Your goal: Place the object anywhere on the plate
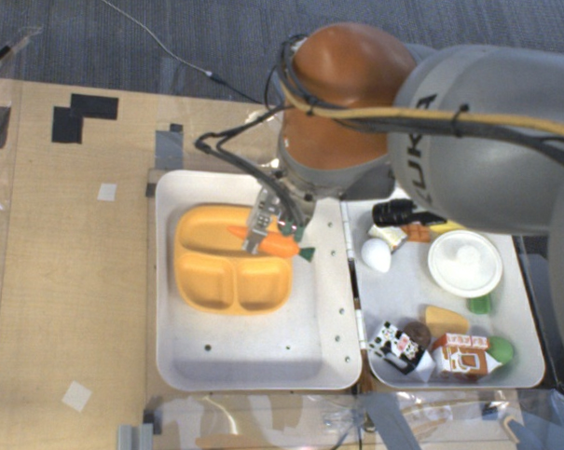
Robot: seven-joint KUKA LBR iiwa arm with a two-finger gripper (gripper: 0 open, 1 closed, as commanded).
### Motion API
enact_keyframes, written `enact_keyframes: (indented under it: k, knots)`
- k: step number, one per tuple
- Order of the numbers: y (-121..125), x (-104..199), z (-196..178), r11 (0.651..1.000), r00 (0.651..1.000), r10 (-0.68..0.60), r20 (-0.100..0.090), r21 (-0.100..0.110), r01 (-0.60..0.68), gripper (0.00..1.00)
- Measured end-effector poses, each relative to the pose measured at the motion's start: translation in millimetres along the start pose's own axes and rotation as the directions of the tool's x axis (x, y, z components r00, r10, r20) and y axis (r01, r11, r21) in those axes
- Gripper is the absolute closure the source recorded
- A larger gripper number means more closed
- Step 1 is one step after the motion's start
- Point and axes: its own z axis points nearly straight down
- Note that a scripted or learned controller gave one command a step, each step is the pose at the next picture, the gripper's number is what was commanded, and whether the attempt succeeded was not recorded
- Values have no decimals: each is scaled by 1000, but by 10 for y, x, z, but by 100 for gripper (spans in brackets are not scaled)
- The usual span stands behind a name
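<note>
Robot gripper [266, 226] pinches an orange toy carrot [274, 244] just over the right rim of the yellow 3-compartment plate [225, 280], apparently at placement, so releasing onto the plate seems next

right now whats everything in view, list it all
bins: two, white, side by side on the bench
plate: one, yellow, divided, in the left bin
toy carrot: one, orange with green tip, over the plate's right rim, at the end effector
egg: one, white, right bin, upper left
bowl: one, white, right bin
cheese wedge: one, yellow, right bin
carton: one, red and white, right bin, front
black-and-white item: one, right bin, front left
end effector: one, grey, above the plate
arm: one, grey with orange band
</note>
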Motion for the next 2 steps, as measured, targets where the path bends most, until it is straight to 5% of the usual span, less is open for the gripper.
enact_keyframes:
  k: [1, 2]
  knots:
    - [-798, -631, 405, 1000, 1000, 19, -13, 17, -18, 100]
    - [-756, -616, 395, 1000, 1000, 13, -12, 14, -13, 0]
